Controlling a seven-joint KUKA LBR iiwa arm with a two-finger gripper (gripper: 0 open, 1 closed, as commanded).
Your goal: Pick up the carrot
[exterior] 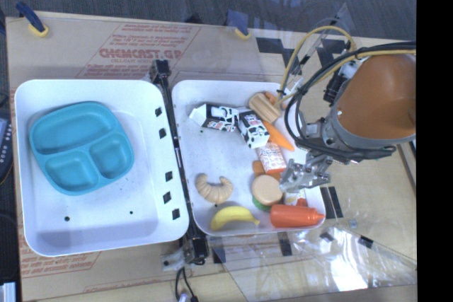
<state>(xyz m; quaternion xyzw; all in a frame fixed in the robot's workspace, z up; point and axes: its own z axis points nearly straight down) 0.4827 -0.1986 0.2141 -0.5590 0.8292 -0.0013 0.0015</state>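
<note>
The carrot (280,138) is a slim orange wedge lying in the right bin (185,152). It sits between a black-and-white milk carton (253,129) and the arm's cables, partly hidden by them. My gripper (306,177) hangs low over the bin's right side, below and to the right of the carrot. It is just above a red-orange tapered piece (296,216) and beside a small orange-labelled box (271,159). I see nothing held in it.
The right bin also holds a second milk carton (218,117), bread sticks (265,105), a croissant (214,187), a banana (233,217) and a round bun (267,189). A blue sectioned plate (79,146) lies in the left bin (42,237).
</note>
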